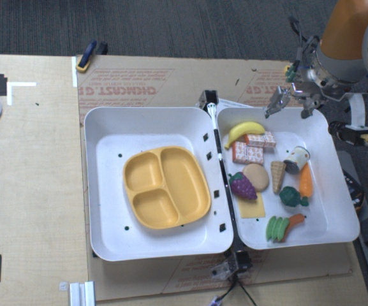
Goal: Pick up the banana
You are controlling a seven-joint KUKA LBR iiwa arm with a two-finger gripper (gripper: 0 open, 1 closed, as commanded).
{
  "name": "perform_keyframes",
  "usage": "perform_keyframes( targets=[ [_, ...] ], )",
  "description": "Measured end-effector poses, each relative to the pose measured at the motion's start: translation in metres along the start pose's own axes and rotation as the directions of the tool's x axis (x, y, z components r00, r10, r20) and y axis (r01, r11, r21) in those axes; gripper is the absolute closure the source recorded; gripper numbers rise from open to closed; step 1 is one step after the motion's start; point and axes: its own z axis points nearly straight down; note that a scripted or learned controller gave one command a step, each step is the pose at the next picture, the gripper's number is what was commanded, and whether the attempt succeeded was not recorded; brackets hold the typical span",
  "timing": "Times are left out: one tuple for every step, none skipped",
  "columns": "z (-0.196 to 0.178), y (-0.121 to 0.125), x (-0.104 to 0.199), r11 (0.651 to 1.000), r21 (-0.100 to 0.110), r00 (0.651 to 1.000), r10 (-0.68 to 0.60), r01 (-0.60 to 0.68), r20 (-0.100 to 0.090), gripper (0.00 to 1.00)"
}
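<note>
Where cardboard (132, 85) covers the bench, two white bins (101, 171) rest.

A yellow divided tray (166, 187) in the left bin (101, 171); toy grapes (243, 185) in the right

The arm (353, 27) is pretty chunky: a fat rounded orange band up top, then a light grey collar under it. Below that it turns into bare silvery metal hardware with thin dark cables looping off the side. The gripper (293, 102) has 2 skinny grey metal fingers (277, 102).
</note>
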Motion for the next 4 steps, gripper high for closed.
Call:
perform_keyframes(
  targets=[
    [0.046, 0.012, 0.03, 1.0, 0.0, 1.0, 0.03, -0.03, 0.0, 0.0],
    [0.14, 0.016, 0.01, 0.956, -0.013, 0.956, -0.293, 0.293, 0.007, 0.0],
    [0.128, 0.018, 0.01, 0.957, -0.018, 0.957, -0.29, 0.29, 0.006, 1.0],
    [0.128, 0.018, 0.01, 0.957, -0.018, 0.957, -0.291, 0.291, 0.006, 0.0]
  ],
)
